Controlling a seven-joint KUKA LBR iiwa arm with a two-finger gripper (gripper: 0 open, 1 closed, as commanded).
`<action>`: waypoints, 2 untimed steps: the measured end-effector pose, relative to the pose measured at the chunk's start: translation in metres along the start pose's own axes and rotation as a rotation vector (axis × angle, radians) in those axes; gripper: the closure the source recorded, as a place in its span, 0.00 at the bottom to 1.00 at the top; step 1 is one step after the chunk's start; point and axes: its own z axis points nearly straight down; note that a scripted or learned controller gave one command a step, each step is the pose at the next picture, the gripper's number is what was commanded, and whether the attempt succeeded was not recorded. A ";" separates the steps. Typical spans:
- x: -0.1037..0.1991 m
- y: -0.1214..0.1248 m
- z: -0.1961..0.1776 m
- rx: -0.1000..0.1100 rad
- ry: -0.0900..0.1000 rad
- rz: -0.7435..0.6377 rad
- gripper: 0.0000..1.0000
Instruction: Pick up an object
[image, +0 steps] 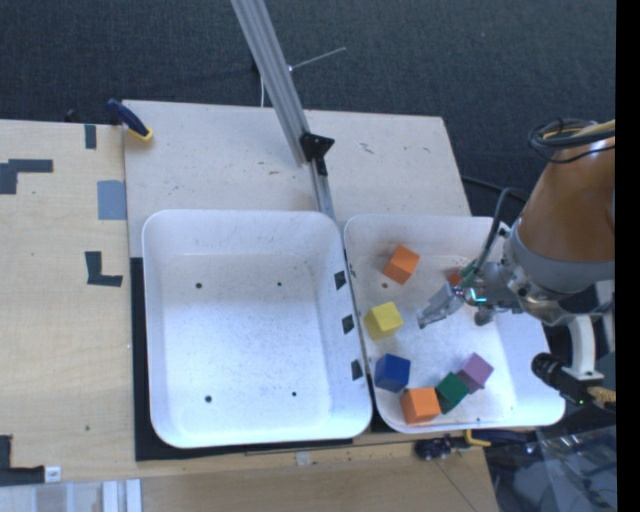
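Note:
The right bin (520, 400) holds several small cubes. An orange cube (402, 264) lies near its back, a yellow cube (383, 319) by its left wall and a blue cube (392, 372) below that. A second orange cube (421, 404), a green cube (453, 390) and a purple cube (477, 370) cluster at the front. My gripper (446, 304) hangs over the bin's middle, right of the yellow cube and apart from it. A small red piece (455, 276) peeks out just behind the gripper, mostly hidden. I see nothing held.
The left bin (160, 300) stands beside the right one, sharing a middle wall. A slanted metal rail (285, 90) runs from the top down to the bins' back edge. My arm's orange and grey body (565, 215) covers the right bin's far right side.

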 end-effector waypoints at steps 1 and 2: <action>0.000 0.001 -0.002 -0.004 0.000 -0.001 0.00; -0.001 0.002 0.062 0.004 0.000 0.001 0.00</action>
